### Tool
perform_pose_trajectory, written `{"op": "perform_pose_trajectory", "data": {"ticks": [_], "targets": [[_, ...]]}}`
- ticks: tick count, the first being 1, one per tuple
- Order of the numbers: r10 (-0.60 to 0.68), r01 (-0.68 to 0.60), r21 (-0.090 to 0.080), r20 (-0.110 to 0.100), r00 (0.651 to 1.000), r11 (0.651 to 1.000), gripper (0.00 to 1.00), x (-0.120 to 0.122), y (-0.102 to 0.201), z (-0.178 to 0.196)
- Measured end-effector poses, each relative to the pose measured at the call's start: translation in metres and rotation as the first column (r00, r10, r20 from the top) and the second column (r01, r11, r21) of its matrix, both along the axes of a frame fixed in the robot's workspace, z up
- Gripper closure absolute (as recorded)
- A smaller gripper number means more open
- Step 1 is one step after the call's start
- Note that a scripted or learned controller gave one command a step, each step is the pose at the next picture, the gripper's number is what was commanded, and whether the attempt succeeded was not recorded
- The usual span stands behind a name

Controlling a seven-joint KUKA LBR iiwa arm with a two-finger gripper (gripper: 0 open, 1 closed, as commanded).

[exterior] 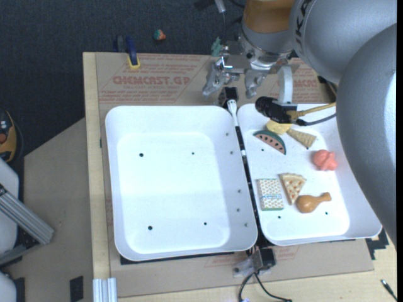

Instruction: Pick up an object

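At the near end of the right bin (345, 226) you find a brown drumstick (310, 202). Just beside it, toward the wall that this bin shares with the left bin (170, 181), lie a triangular cracker (293, 185) and a checkered card (271, 194). The cracker and the card touch or nearly touch.

About halfway along the right bin, toward its outer side, a pink lump (325, 160) sits by itself.

Toward the right bin's far end you see a watermelon slice (272, 141), a yellow piece (278, 128) touching it from behind, and a tan cone (303, 137) just beside them. All of these things you could pick lie flat on the right bin's floor.

The pincer (232, 88) hangs over the right bin's far corner, where the shared wall ends, well apart from every one of the things. You cannot tell whether the pincer is open or closed.

The grey arm (352, 55) runs over the right bin's outer side. The desk (94, 231) carries both bins. At the desk's far edge, off beyond the left bin, stands a blue and yellow clamp (131, 52).
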State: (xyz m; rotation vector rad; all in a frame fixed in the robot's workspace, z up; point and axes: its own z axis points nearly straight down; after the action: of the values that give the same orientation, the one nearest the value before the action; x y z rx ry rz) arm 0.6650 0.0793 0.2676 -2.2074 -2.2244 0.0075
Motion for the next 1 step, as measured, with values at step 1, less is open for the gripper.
{"op": "perform_pose_trajectory", "data": {"ticks": [1], "targets": [[-0.004, 0.004, -0.002, -0.007, 1.0, 1.0, 0.0, -0.0031, 0.0396, -0.1646]]}}
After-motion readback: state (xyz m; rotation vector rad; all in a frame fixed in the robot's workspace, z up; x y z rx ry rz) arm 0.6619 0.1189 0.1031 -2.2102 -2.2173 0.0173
